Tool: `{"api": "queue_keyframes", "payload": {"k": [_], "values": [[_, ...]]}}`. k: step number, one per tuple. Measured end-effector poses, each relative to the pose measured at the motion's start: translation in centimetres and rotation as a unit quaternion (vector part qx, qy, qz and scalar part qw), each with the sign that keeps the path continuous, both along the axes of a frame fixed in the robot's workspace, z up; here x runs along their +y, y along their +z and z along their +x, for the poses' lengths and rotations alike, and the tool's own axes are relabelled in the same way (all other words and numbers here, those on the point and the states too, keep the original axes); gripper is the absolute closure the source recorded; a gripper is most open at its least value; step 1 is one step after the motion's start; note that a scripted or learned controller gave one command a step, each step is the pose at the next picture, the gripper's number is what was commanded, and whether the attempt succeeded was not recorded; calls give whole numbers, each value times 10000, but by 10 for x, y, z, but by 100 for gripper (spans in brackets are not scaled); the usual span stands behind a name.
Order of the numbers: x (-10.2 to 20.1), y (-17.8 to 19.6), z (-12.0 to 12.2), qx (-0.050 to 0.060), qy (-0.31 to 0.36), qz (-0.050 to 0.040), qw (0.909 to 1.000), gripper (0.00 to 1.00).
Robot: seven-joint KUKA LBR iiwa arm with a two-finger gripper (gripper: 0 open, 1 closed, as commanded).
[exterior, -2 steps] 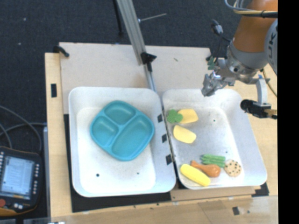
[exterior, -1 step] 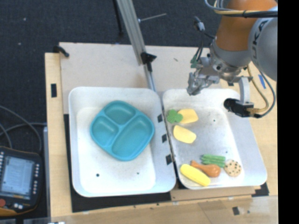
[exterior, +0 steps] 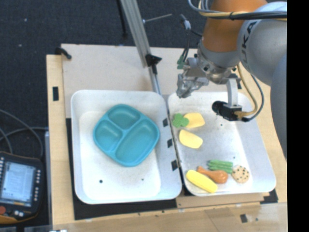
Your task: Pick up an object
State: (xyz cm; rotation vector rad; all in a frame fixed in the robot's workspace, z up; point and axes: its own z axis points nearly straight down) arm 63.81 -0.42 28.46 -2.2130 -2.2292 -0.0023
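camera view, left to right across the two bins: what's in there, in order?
Blue divided plate in the left bin → green broccoli piece at the right bin's left edge → green beans → cookie. The yellow and orange pieces overlap these in position, so I left them out.

no legible text, labels or numbers, pendant screen (exterior: 18, 184) at lower left too blurred to read

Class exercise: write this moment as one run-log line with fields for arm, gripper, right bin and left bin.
arm: over right bin far end | gripper: above bin, nothing seen held | right bin: toy foods | left bin: blue tray
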Motion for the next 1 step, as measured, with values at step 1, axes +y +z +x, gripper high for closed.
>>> {"api": "queue_keyframes", "payload": {"k": [1], "values": [[58,-17,-7,10,1,-2,10000,100]]}}
